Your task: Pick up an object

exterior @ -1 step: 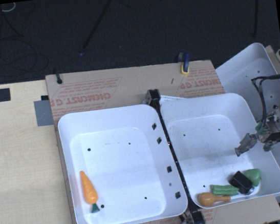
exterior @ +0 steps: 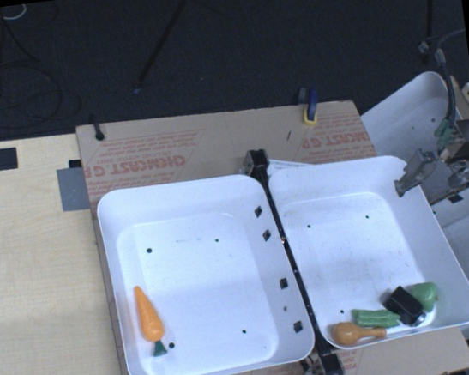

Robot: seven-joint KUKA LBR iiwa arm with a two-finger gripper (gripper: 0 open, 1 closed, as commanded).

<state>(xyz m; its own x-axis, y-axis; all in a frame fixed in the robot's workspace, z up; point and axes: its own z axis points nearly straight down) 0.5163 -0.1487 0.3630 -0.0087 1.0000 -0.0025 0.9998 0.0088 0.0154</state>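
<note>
i'm watching the end effector (exterior: 418,172) hovering at the right bin's (exterior: 350,209) far right rim, and i cannot tell its state from here. i'm eyeing the toy carrot (exterior: 149,316) lying alone near the left bin's (exterior: 189,232) front left corner, well apart from everything. i'm judging it light, stiff and slightly slick, best pinched across its thick orange middle. the green piece (exterior: 376,317), black block (exterior: 403,304) and orange pear-like toy (exterior: 355,332) are crowding the right bin's front edge.

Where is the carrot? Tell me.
The carrot lies in the left bin, near its front-left corner, close to the left wall, far from the gripper.
</note>
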